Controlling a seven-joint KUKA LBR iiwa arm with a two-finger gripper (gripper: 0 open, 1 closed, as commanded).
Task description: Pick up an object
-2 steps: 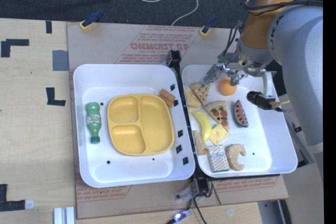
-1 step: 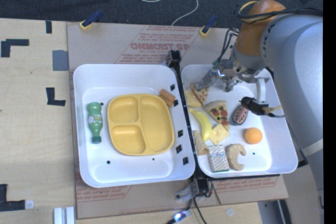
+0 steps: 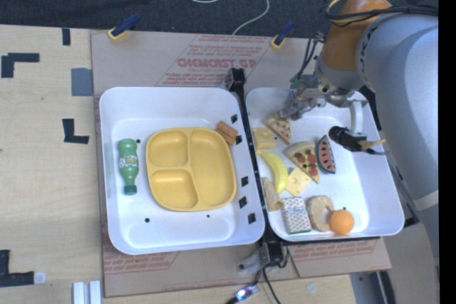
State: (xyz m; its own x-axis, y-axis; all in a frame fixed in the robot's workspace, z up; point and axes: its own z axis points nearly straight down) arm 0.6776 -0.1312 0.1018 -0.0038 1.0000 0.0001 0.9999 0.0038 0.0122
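Camera view shows the pick not yet made, as far as can be judged; the grey arm (image 3: pixel 399 75) reaches in from the right with its tool (image 3: pixel 299 105) low over the far left part of the right bin (image 3: pixel 377 213), above a cracker-like wedge (image 3: pixel 278 129); whether the tool is spread or pressed together cannot be told, since the view there is too small and blurred; nothing is seen lifted. Left to do: close on one item and raise it. The tabletop (image 3: pixel 43 174) is pale wood with a cardboard sheet (image 3: pixel 206 60) under both bins; the left bin (image 3: pixel 114 224) holds a yellow divided plate (image 3: pixel 191 169) and a green bottle (image 3: pixel 127 165); the right bin is crowded with a banana (image 3: pixel 276 169), a watermelon slice (image 3: pixel 326 154) and an orange (image 3: pixel 342 222), lying close together.
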